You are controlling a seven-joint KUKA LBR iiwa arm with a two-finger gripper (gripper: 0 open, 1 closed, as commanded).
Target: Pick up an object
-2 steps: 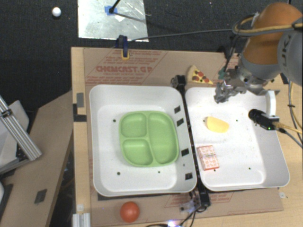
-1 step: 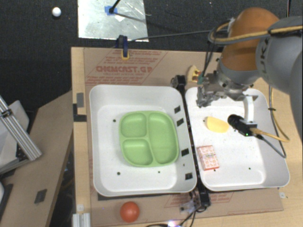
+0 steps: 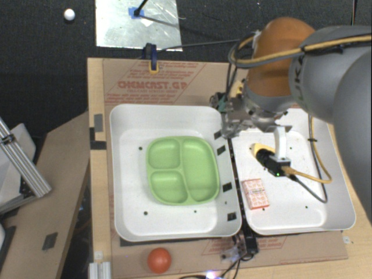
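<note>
so, gripper: the gripper (image 3: 228, 122) hangs over the seam where the two bins meet, toward their far side, under the grey arm (image 3: 325, 80) that reaches in from the view's right.
gripper state: cannot tell whether it is open or closed from this slant; nothing shows held in it.
likeliest target: a small pink-and-white patterned box (image 3: 254, 193) lying flat in the right white bin (image 3: 337, 214), near that bin's left wall and toward its near edge.
direction from gripper: the box lies toward the viewer and slightly to the view's right, apart from the gripper.
long axis of box: roughly far-to-near, the near end leaning a little to the view's right; closing across its short width looks the easier grasp.
other candidate: a pale green three-compartment plastic plate (image 3: 183, 170) in the middle of the left white bin (image 3: 125, 214), toward the viewer and to the view's left of the gripper; wide and flat, probably harder to pinch.
outside the bins: an orange ball (image 3: 158, 260) on the bench (image 3: 64, 173), in front of both.
coming move, as i judge it: travel toward the near edge over the right bin, then descend on the box.
risk: the box sits close to the bin wall, which may crowd the grasp on that side.
</note>
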